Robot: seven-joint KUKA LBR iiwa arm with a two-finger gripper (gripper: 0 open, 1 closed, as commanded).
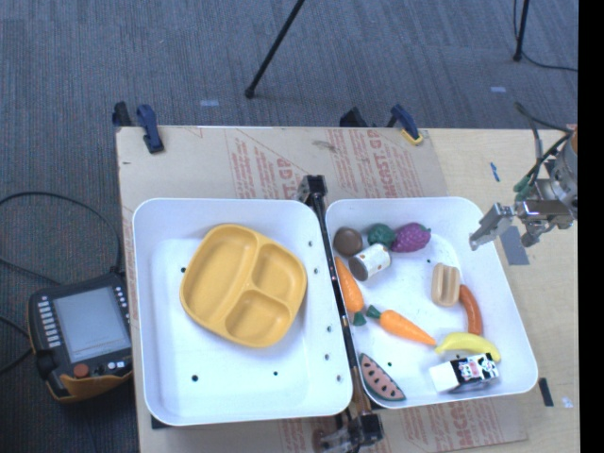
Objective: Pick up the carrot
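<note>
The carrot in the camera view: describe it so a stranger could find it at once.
Look in the right-hand shallow white bin, near its middle. The small orange toy carrot with a green leafy top lies at a slant there, tip pointing toward the yellow banana. A second orange carrot piece lies against the bin's left wall; the middle one alone shows green leaves.

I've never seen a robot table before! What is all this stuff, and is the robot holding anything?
The camera looks down from above. The metal claw at the right is the robot's hand, hovering by the right bin's edge, holding nothing. That bin has toy food: a carrot in the middle, another orange piece by the left wall, a banana, a watermelon slice, a hot dog, purple grapes. The left bin has a yellow plate. The robot should grab the carrot.
</note>
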